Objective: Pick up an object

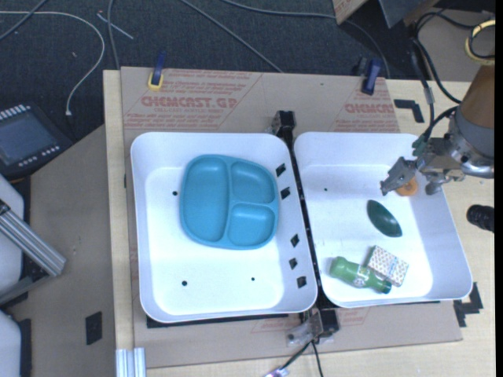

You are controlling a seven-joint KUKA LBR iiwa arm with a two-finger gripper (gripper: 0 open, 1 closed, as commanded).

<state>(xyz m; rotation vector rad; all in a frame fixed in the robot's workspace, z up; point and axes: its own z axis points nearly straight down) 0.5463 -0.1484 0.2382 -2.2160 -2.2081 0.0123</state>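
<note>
Claw position is what your coming move hangs on: it hovers over the upper right part of the right bin, with the arm reaching in from the right edge of the view. You can see two grey fingers spread apart, one reaching left and one to the right, and a small orange patch between them; whether that is a gripped thing or part of the tool itself, you cannot tell from here, so treat the claw as holding nothing certain.

Nearest to it lies the dark green object, just below and slightly left of the fingertips, on the bin floor. Its long axis runs diagonally, from upper left to lower right. Further toward the near rim you have the green bottle, lying on its side, and the patterned box touching or just beside it.

In the left bin sits the blue divided plate, well apart from the claw across the divider.

Judging by closeness, the dark green object looks your likeliest target; the fingers would want to close across its short width.
</note>
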